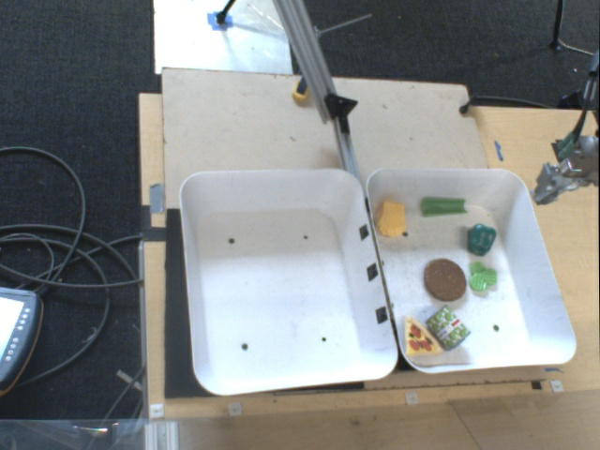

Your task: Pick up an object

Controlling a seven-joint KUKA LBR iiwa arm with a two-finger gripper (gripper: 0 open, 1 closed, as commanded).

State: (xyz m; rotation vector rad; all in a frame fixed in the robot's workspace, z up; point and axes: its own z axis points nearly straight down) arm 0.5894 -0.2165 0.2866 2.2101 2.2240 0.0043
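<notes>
The right bin holds several small objects. A yellow block lies at its back left, with a green cylinder to the right of it. A teal piece and a light green piece sit near the right wall. A brown disc lies in the middle. A yellow and red wedge and a green and white packet touch at the front. The gripper hangs at the view's right edge, just outside the right bin's back right corner, well apart from every object.
The left bin stands beside the right one, sharing a middle wall. A grey pole slants across the board behind the bins. Cables and a pendant lie on the dark floor at the left.
</notes>
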